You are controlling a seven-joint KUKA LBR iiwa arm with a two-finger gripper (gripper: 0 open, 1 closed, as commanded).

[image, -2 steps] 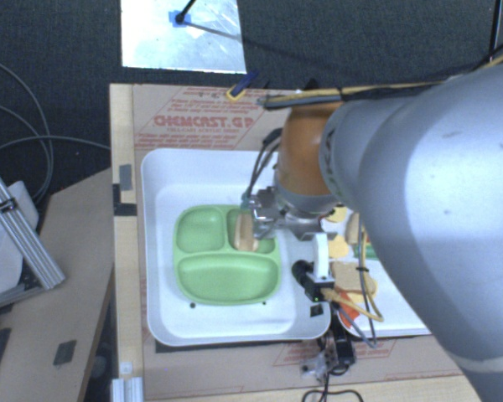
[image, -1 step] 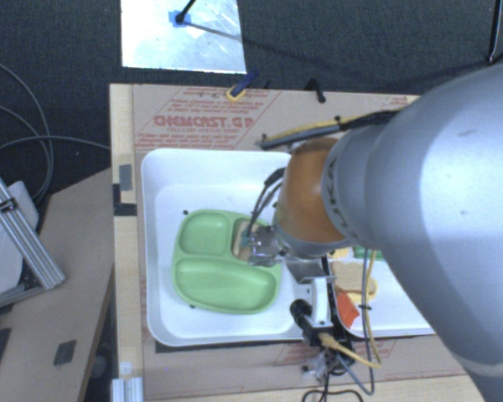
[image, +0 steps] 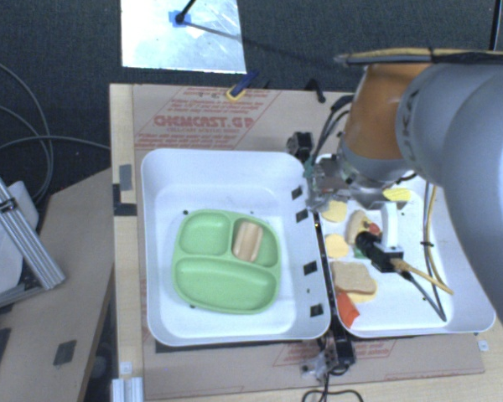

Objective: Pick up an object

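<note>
Orange-red wedge [image: 347,308] lies nearest in the right bin [image: 419,323], touching a bread slice [image: 355,278], with yellow pieces [image: 337,246] just beyond. Farther back, the grey arm [image: 461,115] bends steeply down, its gripper [image: 323,187] low beside the bins' shared wall. I cannot tell whether it is open or closed.

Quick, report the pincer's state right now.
Pincer: cannot be told; it sits under the wrist, by the left wall of the right bin.

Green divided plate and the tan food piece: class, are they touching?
Touching. The camera view shows the tan food piece lying inside the upper right compartment of the green divided plate, resting on its floor.
</note>
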